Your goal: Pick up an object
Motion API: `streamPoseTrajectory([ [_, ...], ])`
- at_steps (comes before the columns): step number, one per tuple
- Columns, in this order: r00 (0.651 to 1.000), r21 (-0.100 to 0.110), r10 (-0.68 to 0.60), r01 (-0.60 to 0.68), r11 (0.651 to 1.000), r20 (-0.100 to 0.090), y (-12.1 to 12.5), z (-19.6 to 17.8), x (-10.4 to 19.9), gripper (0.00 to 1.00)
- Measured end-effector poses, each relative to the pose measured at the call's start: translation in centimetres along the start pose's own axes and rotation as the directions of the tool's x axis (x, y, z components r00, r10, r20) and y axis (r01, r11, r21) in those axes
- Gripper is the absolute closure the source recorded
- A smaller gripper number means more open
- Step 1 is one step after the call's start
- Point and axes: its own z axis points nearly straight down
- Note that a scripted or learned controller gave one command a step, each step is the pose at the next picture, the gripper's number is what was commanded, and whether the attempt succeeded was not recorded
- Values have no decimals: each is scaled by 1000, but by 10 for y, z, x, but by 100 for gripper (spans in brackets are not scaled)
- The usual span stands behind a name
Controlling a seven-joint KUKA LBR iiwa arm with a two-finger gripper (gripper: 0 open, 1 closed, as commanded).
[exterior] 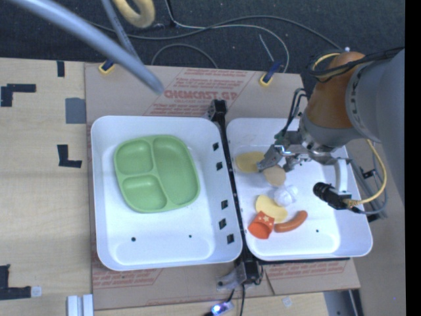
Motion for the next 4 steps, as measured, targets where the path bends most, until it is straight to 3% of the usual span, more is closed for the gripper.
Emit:
streamPoseTrajectory([
  [2, 1000, -3, 0, 0, 1000, 1, 4, -119, -1, 100],
  [4, 1000, 3, -7, 7, 1000, -1, 30, -113, 124, 100],
])
